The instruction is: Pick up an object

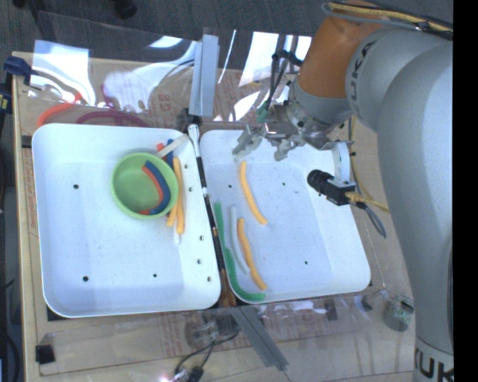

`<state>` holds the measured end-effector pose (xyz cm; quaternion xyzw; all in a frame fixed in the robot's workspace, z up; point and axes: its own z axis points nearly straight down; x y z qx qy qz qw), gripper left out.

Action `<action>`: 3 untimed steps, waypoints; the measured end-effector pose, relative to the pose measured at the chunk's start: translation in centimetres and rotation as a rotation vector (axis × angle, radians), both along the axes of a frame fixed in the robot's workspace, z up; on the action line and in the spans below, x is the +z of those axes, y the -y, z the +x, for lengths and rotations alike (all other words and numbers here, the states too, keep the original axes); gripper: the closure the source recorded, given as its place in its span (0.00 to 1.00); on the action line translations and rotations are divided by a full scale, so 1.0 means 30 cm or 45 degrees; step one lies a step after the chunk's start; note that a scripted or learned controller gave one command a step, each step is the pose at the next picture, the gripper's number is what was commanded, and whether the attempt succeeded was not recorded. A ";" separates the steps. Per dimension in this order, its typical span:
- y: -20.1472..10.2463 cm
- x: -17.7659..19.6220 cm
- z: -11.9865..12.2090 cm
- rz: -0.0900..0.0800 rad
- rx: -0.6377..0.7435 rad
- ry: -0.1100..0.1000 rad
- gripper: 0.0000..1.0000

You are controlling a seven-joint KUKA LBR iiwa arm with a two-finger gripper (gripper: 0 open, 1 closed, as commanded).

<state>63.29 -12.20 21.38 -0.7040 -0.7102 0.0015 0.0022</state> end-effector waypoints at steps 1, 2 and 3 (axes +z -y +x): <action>0.091 -0.404 0.081 -0.002 0.080 0.006 0.00; 0.088 -0.370 0.083 -0.001 0.084 0.006 1.00; 0.011 -0.020 0.081 -0.002 0.405 0.008 1.00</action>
